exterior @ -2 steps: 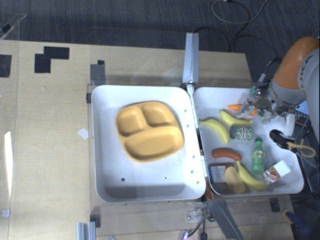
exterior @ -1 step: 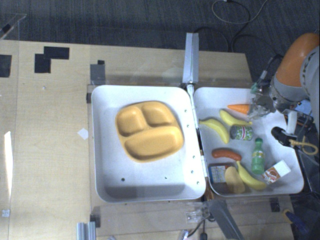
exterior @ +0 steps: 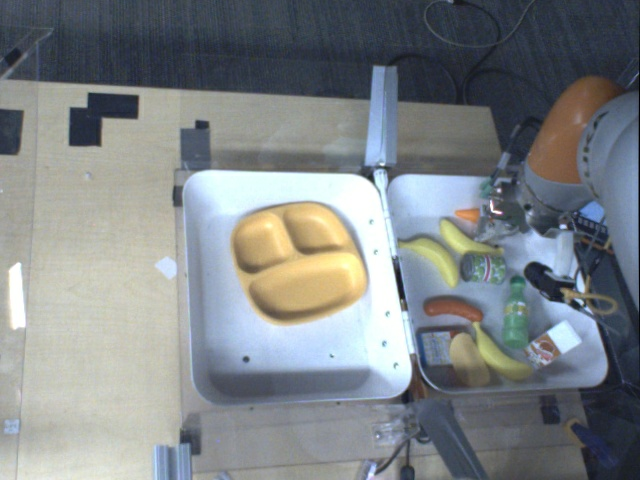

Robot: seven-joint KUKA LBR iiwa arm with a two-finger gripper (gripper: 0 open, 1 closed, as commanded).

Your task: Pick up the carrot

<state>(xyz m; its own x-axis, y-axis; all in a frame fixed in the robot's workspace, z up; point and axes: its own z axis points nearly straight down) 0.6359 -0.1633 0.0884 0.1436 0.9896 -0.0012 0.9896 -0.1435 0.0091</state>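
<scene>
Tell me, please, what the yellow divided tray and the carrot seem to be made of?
The yellow divided tray looks like moulded plastic: smooth, softly glossy, rounded compartments. The carrot, beside the tool, is likely toy plastic, uniformly bright orange; it is too small to be sure.

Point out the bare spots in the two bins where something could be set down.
Left bin: bare floor all around the yellow divided plate, widest along the front edge and left wall. Right bin: a bare strip at the back left, above the bananas. Elsewhere it is crowded: can, sausage, green bottle, and the gripper over the carrot.
</scene>
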